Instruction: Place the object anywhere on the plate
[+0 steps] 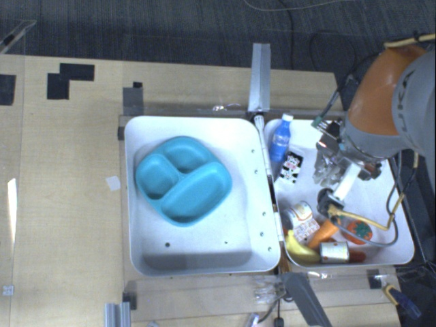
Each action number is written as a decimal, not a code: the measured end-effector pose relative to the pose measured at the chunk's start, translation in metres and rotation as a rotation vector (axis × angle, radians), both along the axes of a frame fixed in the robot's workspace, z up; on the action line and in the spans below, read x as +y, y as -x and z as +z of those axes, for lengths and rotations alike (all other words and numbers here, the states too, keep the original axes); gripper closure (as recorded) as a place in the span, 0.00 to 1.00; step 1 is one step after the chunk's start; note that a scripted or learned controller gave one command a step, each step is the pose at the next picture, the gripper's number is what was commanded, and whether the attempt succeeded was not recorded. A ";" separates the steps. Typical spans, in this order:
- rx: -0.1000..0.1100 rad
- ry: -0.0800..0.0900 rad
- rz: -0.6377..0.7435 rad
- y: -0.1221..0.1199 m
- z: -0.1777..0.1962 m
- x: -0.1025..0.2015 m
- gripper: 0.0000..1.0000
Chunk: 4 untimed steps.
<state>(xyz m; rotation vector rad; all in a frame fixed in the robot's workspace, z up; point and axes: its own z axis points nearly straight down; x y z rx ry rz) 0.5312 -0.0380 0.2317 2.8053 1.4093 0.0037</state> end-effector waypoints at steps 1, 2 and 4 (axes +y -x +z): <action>0.000 -0.001 -0.037 -0.052 0.027 0.048 1.00; 0.003 -0.002 0.005 -0.043 0.008 0.125 1.00; 0.002 0.000 0.472 -0.071 0.065 0.193 1.00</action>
